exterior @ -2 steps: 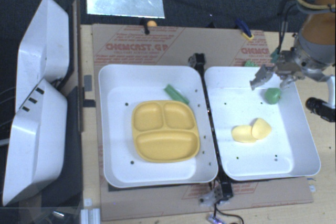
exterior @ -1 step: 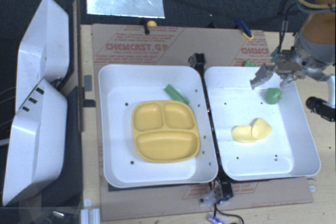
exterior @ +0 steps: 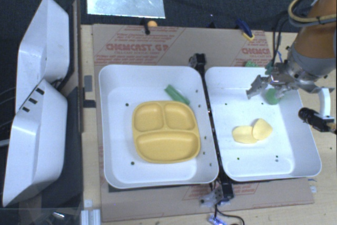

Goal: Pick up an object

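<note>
Camera view | pincer clenched on green object | object's long axis: cannot tell

The bench is a flat brown board with red letters on it. Two white bins sit right on it, side by side and touching in the middle. The left bin is at about 8 o'clock. The right bin is at about 4 o'clock. A small orange ball rests on the board's far edge at 12 o'clock.
</note>
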Robot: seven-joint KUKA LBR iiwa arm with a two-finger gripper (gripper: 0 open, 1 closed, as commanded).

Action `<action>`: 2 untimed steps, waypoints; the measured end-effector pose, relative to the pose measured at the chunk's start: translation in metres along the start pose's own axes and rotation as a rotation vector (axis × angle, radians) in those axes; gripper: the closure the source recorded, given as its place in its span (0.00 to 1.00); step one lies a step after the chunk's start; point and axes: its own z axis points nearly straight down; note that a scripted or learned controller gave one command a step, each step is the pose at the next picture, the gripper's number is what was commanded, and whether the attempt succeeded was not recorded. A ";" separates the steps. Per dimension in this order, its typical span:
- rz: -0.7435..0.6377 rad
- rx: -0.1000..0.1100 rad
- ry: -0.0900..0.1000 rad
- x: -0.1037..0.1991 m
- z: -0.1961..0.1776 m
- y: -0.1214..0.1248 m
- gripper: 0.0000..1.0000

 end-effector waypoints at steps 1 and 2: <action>-0.001 0.000 0.000 0.008 0.056 0.005 0.00; -0.001 -0.001 0.000 0.013 0.104 -0.003 0.00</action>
